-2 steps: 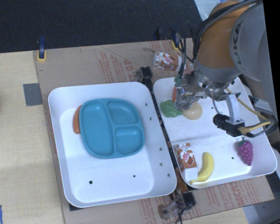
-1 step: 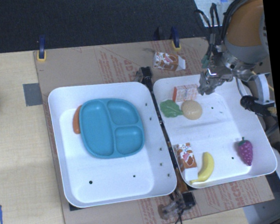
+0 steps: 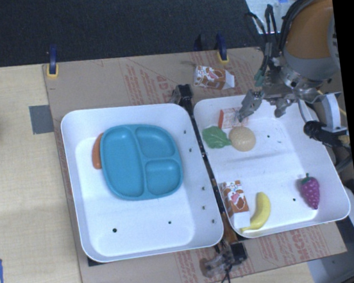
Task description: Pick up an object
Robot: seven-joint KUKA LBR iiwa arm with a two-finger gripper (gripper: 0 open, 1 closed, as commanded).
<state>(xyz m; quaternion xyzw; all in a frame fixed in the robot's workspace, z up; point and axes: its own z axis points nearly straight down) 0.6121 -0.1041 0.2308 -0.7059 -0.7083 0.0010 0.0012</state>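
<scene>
My gripper [image 3: 265,106] hangs open over the back of the right bin [image 3: 277,163], its two fingers spread with nothing between them. One fingertip [image 3: 246,109] hovers right by a small red and white packet [image 3: 228,118]. Just in front lie a beige ball [image 3: 242,138] and a green leafy toy [image 3: 215,137]. At the bin's front sit a yellow banana [image 3: 259,211], another red and white packet [image 3: 235,196] and a purple grape bunch [image 3: 310,191].
The left bin [image 3: 144,232] holds a blue divided plate [image 3: 142,161] with an orange item [image 3: 95,152] poking out from under its left side. A third packet [image 3: 212,77] lies on the cardboard behind the bins.
</scene>
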